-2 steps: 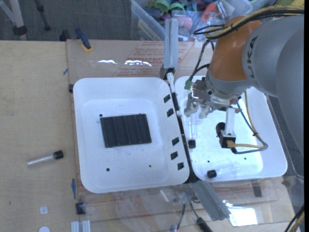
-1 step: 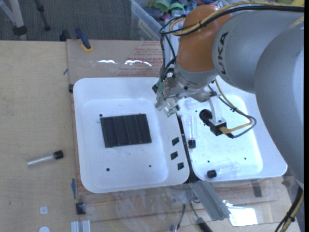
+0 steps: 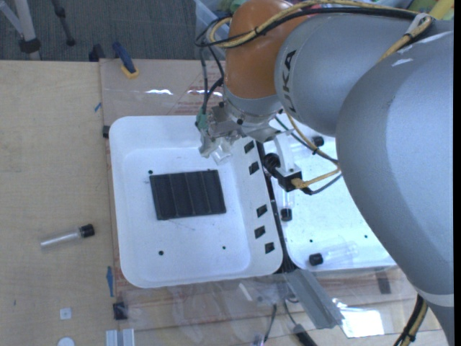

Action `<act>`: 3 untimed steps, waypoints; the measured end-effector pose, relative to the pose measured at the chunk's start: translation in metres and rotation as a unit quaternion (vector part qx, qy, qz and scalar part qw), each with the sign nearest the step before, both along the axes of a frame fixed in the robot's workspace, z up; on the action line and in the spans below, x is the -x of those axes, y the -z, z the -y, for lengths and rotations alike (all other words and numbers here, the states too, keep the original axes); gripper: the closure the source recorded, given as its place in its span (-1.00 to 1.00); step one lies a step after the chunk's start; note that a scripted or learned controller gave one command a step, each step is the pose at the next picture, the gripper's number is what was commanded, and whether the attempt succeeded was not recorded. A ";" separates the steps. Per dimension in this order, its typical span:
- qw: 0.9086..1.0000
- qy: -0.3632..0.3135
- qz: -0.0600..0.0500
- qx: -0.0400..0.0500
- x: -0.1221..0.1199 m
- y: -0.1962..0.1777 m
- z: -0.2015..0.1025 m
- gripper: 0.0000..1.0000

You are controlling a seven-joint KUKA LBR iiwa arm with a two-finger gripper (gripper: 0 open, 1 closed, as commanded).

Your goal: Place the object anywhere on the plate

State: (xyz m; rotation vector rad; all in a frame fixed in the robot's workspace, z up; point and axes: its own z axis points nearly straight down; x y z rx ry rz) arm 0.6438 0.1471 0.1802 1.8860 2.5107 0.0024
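1. Over the back right corner of the left bin [image 3: 126, 193], the gripper [image 3: 215, 148] hangs from the grey arm [image 3: 374, 99], just below its orange band [image 3: 252, 42]. Whether it is released or clenched cannot be told from the camera view, and no item can be made out in it.
2. A dark ribbed plate [image 3: 189, 194] lies flat near the middle of the left bin, just below and left of the gripper, apart from it, with nothing resting on it.
3. A clear tube with a black cap [image 3: 331, 254] lies on its side near the front edge of the right bin [image 3: 328, 225], well apart from the plate.
4. A second capped tube [image 3: 67, 236] rests on the wooden bench [image 3: 43, 143], left of both bins.
5. Behind the arm stands a container of coloured items [image 3: 216, 2].
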 end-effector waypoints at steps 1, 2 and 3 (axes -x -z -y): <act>0.999 -0.034 0.000 0.000 0.018 -0.087 -0.071 1.00; 0.999 -0.035 -0.002 0.000 0.072 -0.091 -0.067 1.00; 0.985 -0.171 0.001 0.001 0.038 -0.141 -0.025 1.00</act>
